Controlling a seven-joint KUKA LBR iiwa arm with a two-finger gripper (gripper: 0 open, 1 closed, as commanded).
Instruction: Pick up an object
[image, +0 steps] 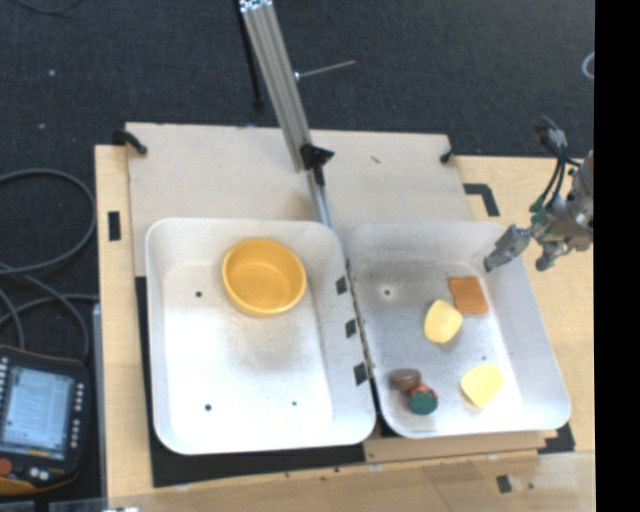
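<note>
Seen from above at a slant: a pale bench (220, 160) carrying two shallow white bins side by side. In the left bin (180, 400), a yellow bowl (264, 276), upright, sitting alone toward the far side. In the right bin (530, 390), five small items: an orange-brown block (468, 296) toward the far right, touching or just beside a pale yellow lump (443, 322); nearer the front, a second yellow piece (482, 385); at the front left, a brownish-grey lump (404, 379) touching a small green and red piece (423, 399).

Entering from the right edge, the claw (526, 246), hanging above the far right rim of the right bin. Two dark fingers (501, 250) splayed apart, so released, with nothing between them. Well apart from every item; closest to the orange-brown block.

Judged as the approach step: no object chosen by contact yet, nothing lifted. Next move likely to call for travelling inward over the bin, centring above one item, then lowering with the fingers either side of it before clenching. Orange-brown block and pale yellow lump sitting close together, so risk of nudging one while reaching for the other. Second yellow piece standing more on its own, probably the cleaner target. Exact height of the claw above the bin hard to tell from this angle.
</note>
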